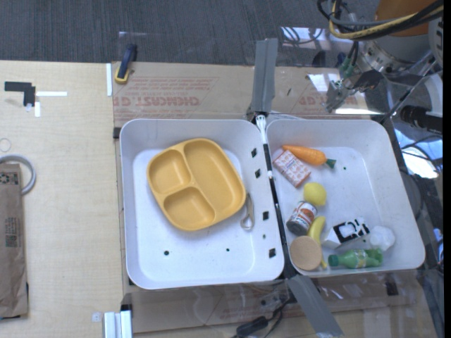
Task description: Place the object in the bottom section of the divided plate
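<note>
A yellow divided plate (195,182) lies in the left white bin (134,210), its three sections holding nothing, with a small metal ring (246,213) just beside its right edge. Right of the plate, past the rims where the two bins meet, the right white bin (394,189) holds the candidate objects: an orange carrot (306,155) farthest from the camera, a pink wafer-like block (291,168) just below it, a yellow lemon (315,193), a small can (301,217), a banana (318,229) touching the can's right side, a round tan disc (306,253), a green bottle (356,259) lying on its side, and a black-and-white item (350,229) next to a clear wrapper. The grey arm with its orange band hangs well beyond the plate, above the far right corner of the right bin; its gripper (347,83) sits among cables there, and whether the claw is wide or narrow cannot be told
</note>
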Controlling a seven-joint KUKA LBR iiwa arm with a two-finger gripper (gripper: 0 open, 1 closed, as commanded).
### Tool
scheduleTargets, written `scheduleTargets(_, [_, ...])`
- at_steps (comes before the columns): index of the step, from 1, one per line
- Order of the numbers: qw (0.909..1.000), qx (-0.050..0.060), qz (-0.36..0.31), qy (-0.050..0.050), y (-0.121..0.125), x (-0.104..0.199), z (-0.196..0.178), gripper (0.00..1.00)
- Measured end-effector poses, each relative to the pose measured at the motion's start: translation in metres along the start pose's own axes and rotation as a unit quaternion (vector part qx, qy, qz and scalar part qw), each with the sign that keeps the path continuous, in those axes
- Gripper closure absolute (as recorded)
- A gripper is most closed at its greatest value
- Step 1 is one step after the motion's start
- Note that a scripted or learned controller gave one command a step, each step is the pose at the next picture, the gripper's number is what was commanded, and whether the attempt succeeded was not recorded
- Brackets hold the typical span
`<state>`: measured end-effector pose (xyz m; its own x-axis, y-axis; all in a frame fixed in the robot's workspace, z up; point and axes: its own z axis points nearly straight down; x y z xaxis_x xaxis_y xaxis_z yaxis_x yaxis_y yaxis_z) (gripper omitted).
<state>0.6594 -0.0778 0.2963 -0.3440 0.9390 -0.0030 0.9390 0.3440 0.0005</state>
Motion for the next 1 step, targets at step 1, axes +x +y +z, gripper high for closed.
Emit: scheduleTargets(1, [1.0,0.0,-0.001,0.0,0.0001,0.0004,0.0005,0.0])
